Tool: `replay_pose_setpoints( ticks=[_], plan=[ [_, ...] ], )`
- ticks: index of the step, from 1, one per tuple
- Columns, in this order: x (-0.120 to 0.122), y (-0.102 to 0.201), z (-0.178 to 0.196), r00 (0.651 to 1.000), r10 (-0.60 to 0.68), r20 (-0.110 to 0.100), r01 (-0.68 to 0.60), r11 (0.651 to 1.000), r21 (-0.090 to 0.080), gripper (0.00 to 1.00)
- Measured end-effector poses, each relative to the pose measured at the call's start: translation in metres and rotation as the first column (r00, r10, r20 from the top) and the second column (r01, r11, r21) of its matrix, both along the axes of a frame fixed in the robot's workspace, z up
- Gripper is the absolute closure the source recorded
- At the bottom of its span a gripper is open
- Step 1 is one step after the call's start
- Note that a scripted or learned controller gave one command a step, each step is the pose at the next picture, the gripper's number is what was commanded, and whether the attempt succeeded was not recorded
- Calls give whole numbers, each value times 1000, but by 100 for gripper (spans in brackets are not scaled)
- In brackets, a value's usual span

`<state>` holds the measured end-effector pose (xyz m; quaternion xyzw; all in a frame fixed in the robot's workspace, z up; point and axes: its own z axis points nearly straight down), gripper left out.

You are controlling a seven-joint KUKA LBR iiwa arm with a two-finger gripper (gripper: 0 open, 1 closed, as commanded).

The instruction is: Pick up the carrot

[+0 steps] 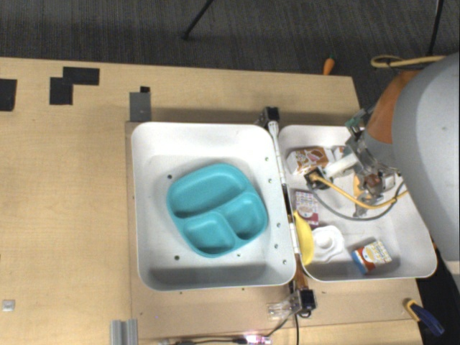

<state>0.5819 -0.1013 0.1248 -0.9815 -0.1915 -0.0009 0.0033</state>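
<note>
— Which way is the carrot lying from the gripper?

— In the camera view, you are watching the gripper (pixel 368 187) hanging low over the far half of the right bin (pixel 406 230), reaching in from the right. I am not picking out a clear carrot shape. A small reddish-brown patch (pixel 371 181) is sitting right at the gripper's tip. That may be the carrot, but I cannot tell, and I cannot tell its long axis either.

— How wide is the tool standing? Is it holding anything?

— I cannot tell; this slant is not giving it away. A snack packet (pixel 310 159) is lying just left of it, a small carton (pixel 371 255) nearer, and a white bottle (pixel 327 241) is touching a yellow banana (pixel 304 239) at the near left.

— And the coming move?

— I am judging that you should be checking that patch before counting any grasp.
</note>
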Motion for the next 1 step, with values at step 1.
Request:
replay_pose_setpoints(
  ticks=[1],
  plan=[
    [-48,-16,-38,999,46,3,-46,999,-4,0]
  ],
)
